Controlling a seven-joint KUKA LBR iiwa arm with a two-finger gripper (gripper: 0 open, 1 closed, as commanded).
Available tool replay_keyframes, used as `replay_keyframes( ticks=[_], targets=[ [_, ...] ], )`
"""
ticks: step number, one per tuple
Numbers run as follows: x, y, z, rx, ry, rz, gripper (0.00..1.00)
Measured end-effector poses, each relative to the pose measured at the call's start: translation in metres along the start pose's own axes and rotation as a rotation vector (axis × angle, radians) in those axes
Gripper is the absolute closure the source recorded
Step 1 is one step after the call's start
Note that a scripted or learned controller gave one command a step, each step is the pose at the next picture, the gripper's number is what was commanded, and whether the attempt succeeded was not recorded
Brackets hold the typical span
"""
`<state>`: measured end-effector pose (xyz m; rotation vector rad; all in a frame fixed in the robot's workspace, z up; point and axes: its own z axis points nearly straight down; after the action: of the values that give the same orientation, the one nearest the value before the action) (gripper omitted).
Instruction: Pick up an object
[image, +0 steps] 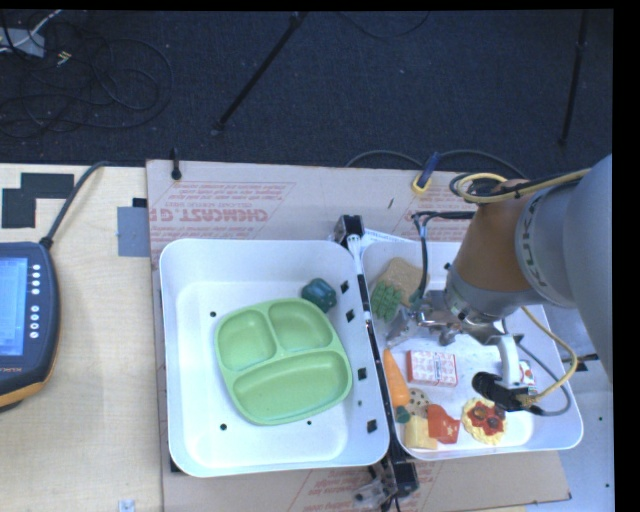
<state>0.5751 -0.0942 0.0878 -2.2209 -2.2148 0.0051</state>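
My gripper (420, 322) is low in the right bin (560, 425), at its upper middle, below the grey wrist and the orange band. A green leafy toy (386, 298) lies just to its left, and a tan bread slice (402, 272) sits just behind that. A red and white box (432, 368) lies flat directly in front of the gripper. An orange carrot (396, 378) runs along the bin's left wall. The view does not show anything held in the gripper.
Near the right bin's front lie a yellow and red piece (432, 426) and a round red and yellow toy (486, 420). The left bin (190, 400) holds a green divided plate (282, 358) with a teal object (319, 292) at its far edge. A handheld controller (22, 312) lies at far left.
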Motion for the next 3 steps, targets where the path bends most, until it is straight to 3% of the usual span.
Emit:
replay_keyframes(
  ticks=[1,2,3],
  targets=[
    [0.009,-0.040,-0.001,-0.008,-0.004,0.002,0.00],
    [0.011,-0.039,-0.011,-0.005,0.002,0.004,1.00],
    [0.015,-0.047,-0.105,-0.011,-0.001,-0.004,1.00]
  ],
)
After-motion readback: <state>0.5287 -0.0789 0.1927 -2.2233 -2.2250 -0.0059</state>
